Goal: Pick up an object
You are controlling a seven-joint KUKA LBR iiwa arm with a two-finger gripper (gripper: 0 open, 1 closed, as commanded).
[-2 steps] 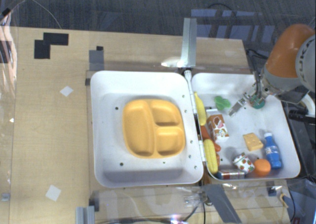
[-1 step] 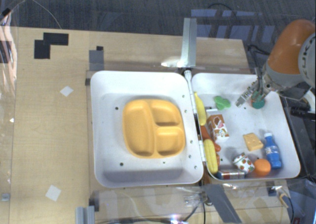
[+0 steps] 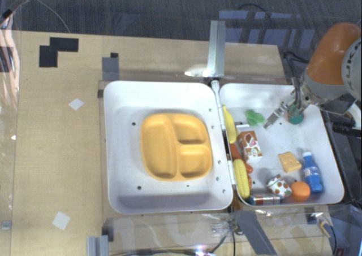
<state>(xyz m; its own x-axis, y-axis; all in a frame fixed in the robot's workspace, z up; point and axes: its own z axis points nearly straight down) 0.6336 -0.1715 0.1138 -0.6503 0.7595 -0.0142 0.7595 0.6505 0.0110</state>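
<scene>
Near right bin's (image 3: 328, 136) far edge: gripper (image 3: 287, 111), grip state unclear
Object: teal piece (image 3: 296, 116), small, round, beside fingers
Surface: wooden bench (image 3: 56, 153)

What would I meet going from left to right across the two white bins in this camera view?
Yellow divided tray → corn cob → green toy → cracker-like tan piece → blue bottle, with the arm's pincer above it.

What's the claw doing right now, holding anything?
Claw: over the right bin, fingers spread open beside a teal object; nothing between them.
</scene>
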